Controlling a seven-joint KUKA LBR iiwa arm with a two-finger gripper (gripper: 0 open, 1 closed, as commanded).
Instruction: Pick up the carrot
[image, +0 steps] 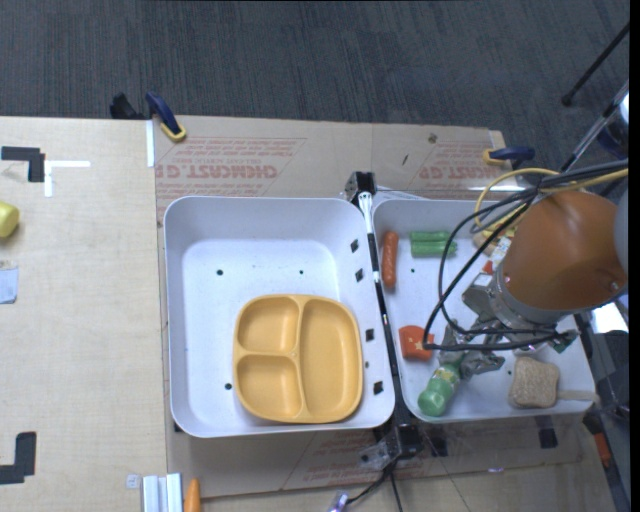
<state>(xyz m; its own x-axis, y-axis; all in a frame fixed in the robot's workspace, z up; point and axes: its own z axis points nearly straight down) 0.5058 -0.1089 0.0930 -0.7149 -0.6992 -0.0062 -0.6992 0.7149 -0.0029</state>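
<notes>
The carrot (389, 258) is a slim orange stick lying lengthwise against the left wall of the right bin (455, 212), near its far end. My gripper (474, 357) hangs low over the near half of that bin, below the arm's orange band (560, 250). It is well to the right of and nearer than the carrot, apart from it. Directly beside the gripper lies a green bottle-shaped toy (438, 390). Nothing shows held in the gripper.
In the right bin there are also a green block (432, 243) at the far end, a small red-orange piece (413, 342) by the left wall and a tan bread slice (534, 382) at the near right. A yellow divided plate (298, 357) sits in the left bin (200, 300). Cables loop over the right bin.
</notes>
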